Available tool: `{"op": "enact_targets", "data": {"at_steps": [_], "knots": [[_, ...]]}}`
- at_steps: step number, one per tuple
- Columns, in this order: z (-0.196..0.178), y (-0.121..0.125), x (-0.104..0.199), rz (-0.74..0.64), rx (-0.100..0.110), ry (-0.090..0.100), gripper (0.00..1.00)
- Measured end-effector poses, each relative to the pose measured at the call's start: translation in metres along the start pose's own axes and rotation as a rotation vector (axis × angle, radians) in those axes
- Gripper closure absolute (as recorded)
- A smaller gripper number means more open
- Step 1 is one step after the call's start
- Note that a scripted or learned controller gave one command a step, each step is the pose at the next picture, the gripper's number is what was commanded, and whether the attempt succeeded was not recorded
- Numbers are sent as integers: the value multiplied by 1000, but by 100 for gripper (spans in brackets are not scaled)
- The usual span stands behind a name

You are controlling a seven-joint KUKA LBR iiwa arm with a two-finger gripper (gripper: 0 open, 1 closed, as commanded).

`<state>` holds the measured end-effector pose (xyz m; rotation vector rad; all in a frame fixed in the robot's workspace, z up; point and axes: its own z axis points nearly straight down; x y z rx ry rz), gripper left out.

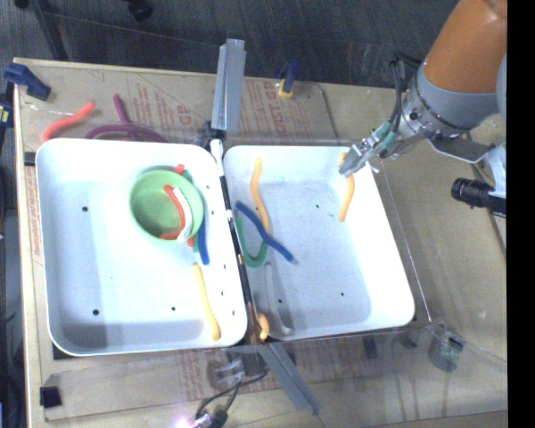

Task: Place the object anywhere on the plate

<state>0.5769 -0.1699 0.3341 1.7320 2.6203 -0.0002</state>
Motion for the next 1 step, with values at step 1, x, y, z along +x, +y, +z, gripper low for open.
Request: {"op": "enact_targets", "data": {"at_steps": [1], "knots": [[0,0,0,0,0,0,0]]}}
